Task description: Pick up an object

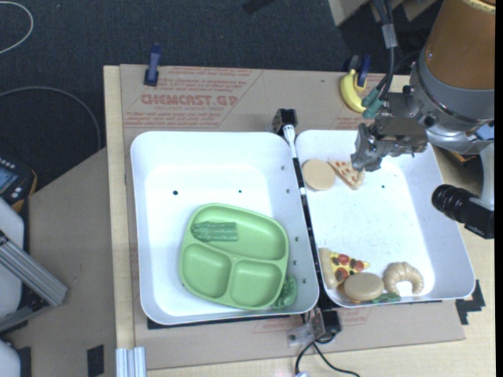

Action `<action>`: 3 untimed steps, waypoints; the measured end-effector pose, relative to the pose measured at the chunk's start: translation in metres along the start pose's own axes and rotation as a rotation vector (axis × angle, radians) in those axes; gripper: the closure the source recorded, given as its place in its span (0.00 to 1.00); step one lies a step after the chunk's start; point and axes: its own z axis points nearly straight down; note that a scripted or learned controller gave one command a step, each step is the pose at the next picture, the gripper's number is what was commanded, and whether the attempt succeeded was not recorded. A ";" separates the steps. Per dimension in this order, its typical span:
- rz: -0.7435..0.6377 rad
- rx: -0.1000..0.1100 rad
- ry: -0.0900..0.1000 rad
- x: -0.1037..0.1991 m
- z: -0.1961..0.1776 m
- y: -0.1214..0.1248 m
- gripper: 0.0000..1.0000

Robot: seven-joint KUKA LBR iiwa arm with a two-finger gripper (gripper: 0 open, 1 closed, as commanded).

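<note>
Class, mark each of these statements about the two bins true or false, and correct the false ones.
1. The green tray lies in the left bin. True.
2. A croissant lies in the right bin's near corner. True.
3. The tray holds a round cookie. False: it holds a green vegetable piece.
4. The claw hangs over the left bin. False: it is over the right bin, by a pizza slice.

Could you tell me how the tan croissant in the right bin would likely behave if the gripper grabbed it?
The tan croissant looks like a glossy toy, so probably stiff and light. Its curved, tapering shape could slip from the fingers. Leaning on the round tan bun, it may nudge that.
</note>
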 end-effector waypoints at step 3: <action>-0.006 -0.002 -0.002 0.004 -0.026 0.002 1.00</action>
